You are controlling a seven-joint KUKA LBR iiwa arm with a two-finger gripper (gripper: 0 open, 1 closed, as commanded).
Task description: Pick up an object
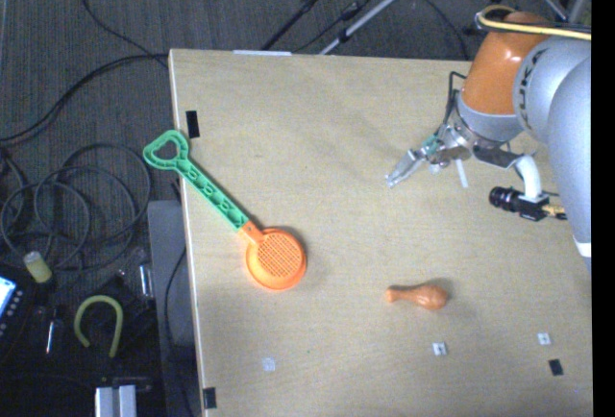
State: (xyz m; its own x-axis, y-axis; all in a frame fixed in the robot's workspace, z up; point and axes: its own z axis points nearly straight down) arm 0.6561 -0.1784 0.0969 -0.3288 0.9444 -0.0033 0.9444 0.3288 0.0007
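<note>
The tool [408, 165] hangs near the bench's [317, 98] right edge, in the upper half of the surface, at the end of the grey arm [562, 117] with its orange band. Its two slim fingers point left and slightly down toward the bench top; they seem to lie close together at the tips, but at this size I cannot tell how far apart they are. Nothing shows between them, so it has hold of nothing.

Two things lie on the bench as candidates. A small orange pear-shaped piece [419, 295] lies on its side toward the lower right, well below the tool in the view and apart from it. A paddle [231, 213] with a green handle and a round orange mesh head lies diagonally toward the left edge, handle end up near the left side, head toward the middle of the lower half.

The main risk is a miss: the tool is above bare bench, so a straight descent would close on nothing. The pear-shaped piece is rounded and tapered, so fingers closing off-centre would likely squeeze it out sideways or set it rolling. The paddle is flat and low; fingers may scrape the bench or slide over the thin handle, and a grip at one end would probably let it swing and slip.
</note>
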